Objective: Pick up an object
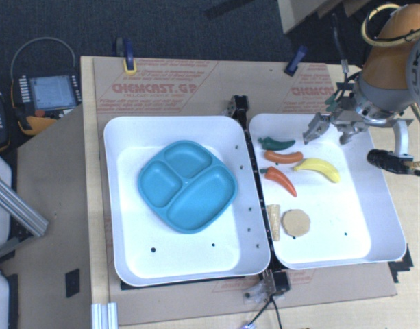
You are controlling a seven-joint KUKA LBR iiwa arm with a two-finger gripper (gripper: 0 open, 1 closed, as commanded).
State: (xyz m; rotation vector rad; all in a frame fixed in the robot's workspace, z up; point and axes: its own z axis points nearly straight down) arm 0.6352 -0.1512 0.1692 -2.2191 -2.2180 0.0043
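Note:
In the right bin [374, 204] lie a dark green pepper [276, 143], an orange sausage-shaped piece [283, 157], a red-orange chili [281, 179], a yellow banana [319, 169], a pale corn cob [273, 221] and a round tan cookie [296, 223]. My gripper [331, 128] hangs over the bin's far edge, up and right of the banana. Its two fingers are spread apart with nothing between them.
A blue divided plate [188, 184] sits in the middle of the left bin [127, 252]. Both bins rest on a cardboard sheet [196, 81]. A black clamp [238, 105] stands at the far end between the bins. The arm's orange band [394, 29] rises at the top right.

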